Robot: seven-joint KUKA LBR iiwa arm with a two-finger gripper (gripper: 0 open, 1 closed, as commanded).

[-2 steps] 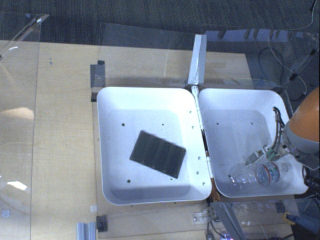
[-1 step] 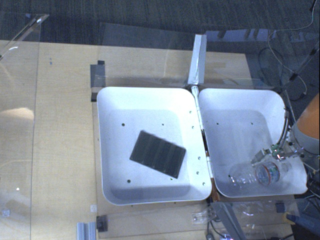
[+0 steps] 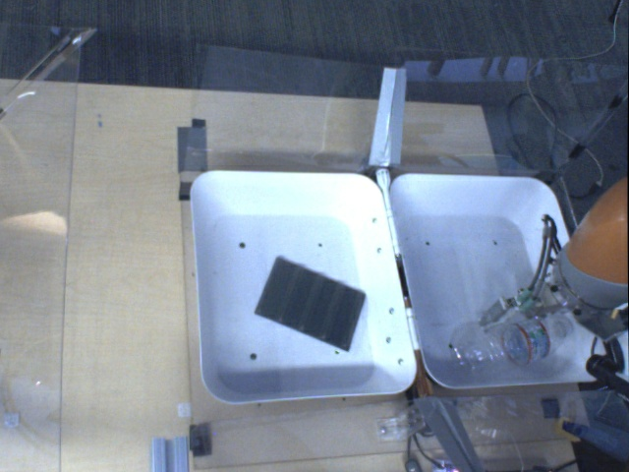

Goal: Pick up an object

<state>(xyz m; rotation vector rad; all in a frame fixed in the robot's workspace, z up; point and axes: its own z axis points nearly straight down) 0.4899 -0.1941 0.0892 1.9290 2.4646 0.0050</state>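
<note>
Two shallow white bins side by side on the pale wooden table (image 3: 118,264), near edges touching along the middle. Left bin (image 3: 295,187): holds one dark grey ribbed rectangular pad (image 3: 311,303), lying flat on the floor of the bin, turned at a slant to the walls, a little below centre and clear of every rim. Right bin (image 3: 462,187): holds a clear plastic container (image 3: 486,345) lying on its side in the lower right part, close to the near wall, with a small coloured patch at its right end; too transparent to name more exactly.

Reaching in over the right bin from the right: grey arm with its orange band (image 3: 604,239) above the wrist, wrist low over the bin's right wall. Jaws down at the lower right of the right bin, just above and beside the clear plastic container, near or touching its right end; cannot tell which. Cannot tell how far apart the jaws stand, nor whether anything sits between them: thin metal parts and clear plastic overlap there.

Above the seam between the bins: a grey metal bar (image 3: 389,116) running away toward the far side of the table. Beyond the table's far right corner: loose dark cables (image 3: 570,106) over dark flooring. Over the left part of the table: a clear panel (image 3: 39,165), edge catching light.
</note>
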